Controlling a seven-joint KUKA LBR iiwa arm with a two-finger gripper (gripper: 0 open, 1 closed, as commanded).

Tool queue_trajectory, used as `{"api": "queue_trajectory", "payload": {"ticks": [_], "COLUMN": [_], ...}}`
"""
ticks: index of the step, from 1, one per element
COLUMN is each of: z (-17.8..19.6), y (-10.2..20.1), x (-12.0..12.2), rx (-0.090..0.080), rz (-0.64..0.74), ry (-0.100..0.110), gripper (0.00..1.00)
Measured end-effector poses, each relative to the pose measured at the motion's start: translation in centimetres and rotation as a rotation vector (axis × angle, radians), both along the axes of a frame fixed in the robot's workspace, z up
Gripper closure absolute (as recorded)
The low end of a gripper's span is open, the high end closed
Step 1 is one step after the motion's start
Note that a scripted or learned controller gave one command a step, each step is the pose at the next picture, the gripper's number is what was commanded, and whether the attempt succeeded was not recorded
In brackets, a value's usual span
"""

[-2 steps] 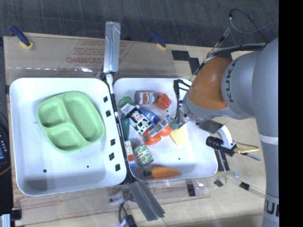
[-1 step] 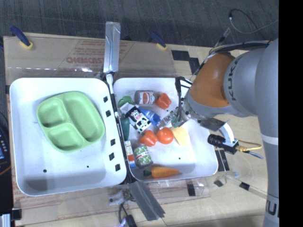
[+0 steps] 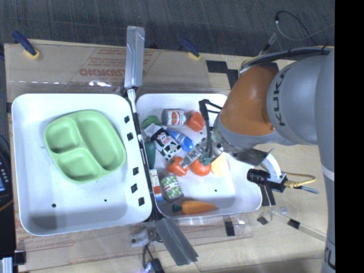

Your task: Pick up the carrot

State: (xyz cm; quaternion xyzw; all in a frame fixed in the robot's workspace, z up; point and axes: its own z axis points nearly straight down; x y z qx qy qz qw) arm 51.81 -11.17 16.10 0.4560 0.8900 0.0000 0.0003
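- Down on the counter (image 3: 318, 220) sit two shallow white bins side by side; the left bin (image 3: 34, 203) holds a pale green divided plastic plate (image 3: 85, 145).
- Over the right bin (image 3: 244, 195), the grey arm with its orange band (image 3: 253, 104) reaches in from the right, and its fingers (image 3: 200, 152) point down into the middle of the clutter.
- From where I stand, I cannot tell whether those fingers are spread or pressed together; they sit just beside a small red tomato-like piece (image 3: 200, 167) and a yellow wedge (image 3: 219, 164).
- Well clear of them, the long orange carrot with a green tip (image 3: 195, 207) lies flat along the near wall of the right bin.
- Near it rests a small green-labelled can (image 3: 171, 187); farther back lie a blue bottle (image 3: 181, 140) and a red-labelled can (image 3: 175, 117).
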Motion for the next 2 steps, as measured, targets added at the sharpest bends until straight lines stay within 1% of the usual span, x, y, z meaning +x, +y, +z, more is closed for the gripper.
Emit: {"api": "queue_trajectory", "payload": {"ticks": [1,2], "z": [1.0,-4.2], "y": [0.0,-0.5], "x": [0.1,0.5], "rx": [0.000,-0.003], "rz": [0.004,-0.097], "ry": [0.000,-0.023], "gripper": [1.00,1.00]}}
